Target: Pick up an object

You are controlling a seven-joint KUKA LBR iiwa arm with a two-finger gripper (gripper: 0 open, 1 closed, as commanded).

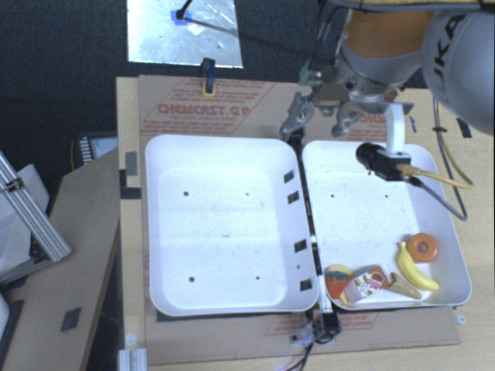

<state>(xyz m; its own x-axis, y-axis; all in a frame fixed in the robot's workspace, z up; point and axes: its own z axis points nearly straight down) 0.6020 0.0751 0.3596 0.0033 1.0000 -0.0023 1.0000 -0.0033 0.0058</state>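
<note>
Camera view: right shallow white bin, 5 o'clock corner, holds cluster: small red-white packet against orange round fruit, tan cone-shaped piece beside it, yellow plastic banana curving up toward orange ring-shaped doughnut toy. Left shallow white bin at 9 o'clock of cluster. Far, 12 o'clock: grey arm's gripper above far rim where bins meet, well apart from cluster; metal fingers spread, nothing between. Brown cardboard counter beyond.
</note>
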